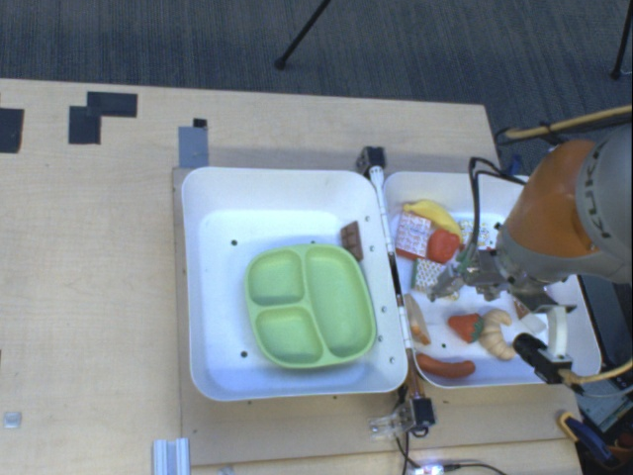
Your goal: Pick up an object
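You are hovering the gripper [465, 277] over the right bin [589, 339], among its toys; its grip cannot be told. Next, you are needing a descent onto the croissant [496, 332].

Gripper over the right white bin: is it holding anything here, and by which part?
It cannot be told. The two-finger gripper sits low among the toy food in the right white bin, and nothing is seen between its fingers.
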